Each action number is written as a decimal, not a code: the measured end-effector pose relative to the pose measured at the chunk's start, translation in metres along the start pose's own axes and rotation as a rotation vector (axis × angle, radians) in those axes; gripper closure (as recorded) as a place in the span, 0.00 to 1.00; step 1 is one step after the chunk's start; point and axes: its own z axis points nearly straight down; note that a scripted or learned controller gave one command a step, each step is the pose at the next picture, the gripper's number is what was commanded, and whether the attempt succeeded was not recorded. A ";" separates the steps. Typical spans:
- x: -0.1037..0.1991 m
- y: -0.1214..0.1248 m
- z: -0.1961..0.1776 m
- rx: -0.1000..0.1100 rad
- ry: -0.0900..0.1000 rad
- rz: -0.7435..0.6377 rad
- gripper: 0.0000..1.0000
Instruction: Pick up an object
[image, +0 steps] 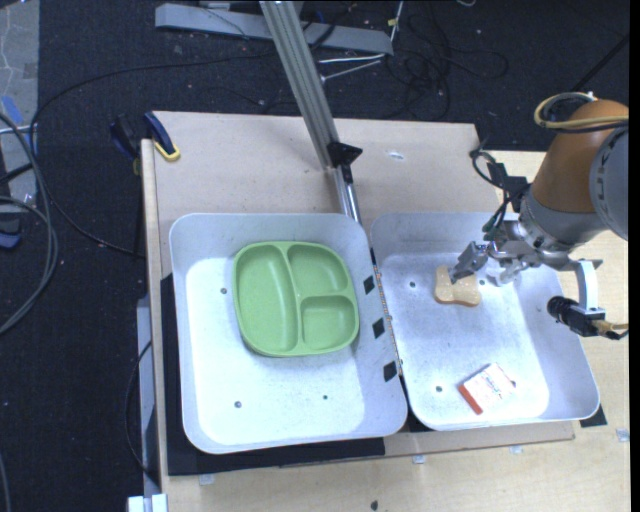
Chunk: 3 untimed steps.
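**Operator:** I have the gripper (472, 268) low in the right bin (560, 400), right at the upper edge of the tan biscuit-shaped piece (457, 289). I cannot tell from this angle whether it has any grasp on the piece.

**Colleague:** What worries you?

**Operator:** I think the contact is off-centre. If it closes on that edge, the piece may tip or skid toward the bin's wall instead of lifting.

**Colleague:** Any other options?

**Operator:** The red-and-white packet (487, 387) lies near the front of the same bin. The green divided plate (296, 298) sits in the left bin (270, 420), well apart.
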 end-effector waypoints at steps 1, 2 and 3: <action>0.000 0.002 0.042 -0.008 0.000 0.001 0.00; 0.000 0.004 0.027 -0.017 -0.003 -0.001 1.00; -0.006 -0.003 -0.026 -0.010 -0.002 0.001 1.00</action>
